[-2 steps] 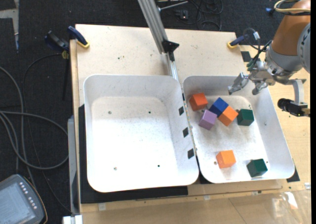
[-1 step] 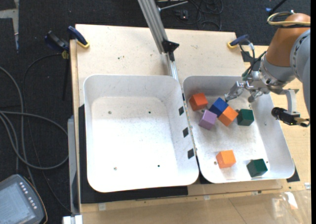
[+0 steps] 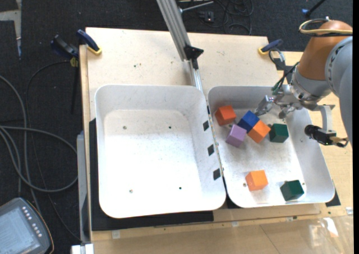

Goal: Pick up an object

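Hand (image 3: 273,105) hangs low over the right bin (image 3: 314,160), just above a cluster of blocks; whether it is spread or pressed together cannot be told. Nearest it lie the blue block (image 3: 248,120) and an orange block (image 3: 259,131), touching each other. Both look light, stiff and smooth-faced, so they are best taken across two opposite flat sides, though crowding neighbours may obstruct

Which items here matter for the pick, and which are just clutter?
Job: gripper; right bin with orange cubes, blue cube, purple cube, green cubes.
Lying about: left bin, clamps, floor cables.
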Robot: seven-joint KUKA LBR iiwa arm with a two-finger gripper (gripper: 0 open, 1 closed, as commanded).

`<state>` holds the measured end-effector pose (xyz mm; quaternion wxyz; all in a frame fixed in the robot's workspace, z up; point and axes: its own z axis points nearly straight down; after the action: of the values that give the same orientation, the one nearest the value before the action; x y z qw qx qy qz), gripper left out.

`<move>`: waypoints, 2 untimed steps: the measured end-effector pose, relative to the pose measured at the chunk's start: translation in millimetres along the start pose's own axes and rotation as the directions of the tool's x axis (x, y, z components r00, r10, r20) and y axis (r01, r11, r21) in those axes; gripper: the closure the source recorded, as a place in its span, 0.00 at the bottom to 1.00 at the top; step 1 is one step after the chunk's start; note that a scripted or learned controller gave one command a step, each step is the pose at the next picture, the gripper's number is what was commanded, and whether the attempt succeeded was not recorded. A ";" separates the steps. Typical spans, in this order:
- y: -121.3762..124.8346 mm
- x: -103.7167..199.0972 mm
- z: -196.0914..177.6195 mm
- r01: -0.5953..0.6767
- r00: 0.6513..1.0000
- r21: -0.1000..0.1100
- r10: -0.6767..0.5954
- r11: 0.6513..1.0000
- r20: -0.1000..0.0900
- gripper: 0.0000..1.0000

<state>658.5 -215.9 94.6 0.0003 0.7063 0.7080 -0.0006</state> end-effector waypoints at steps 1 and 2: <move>1.2 0.1 -12.2 0.002 1.000 -0.004 -0.002 1.000 0.002 1.00; -7.3 -1.1 -65.4 -0.003 1.000 -0.007 0.003 1.000 0.002 1.00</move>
<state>651.3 -216.9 160.1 0.0035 0.7074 0.7068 0.0014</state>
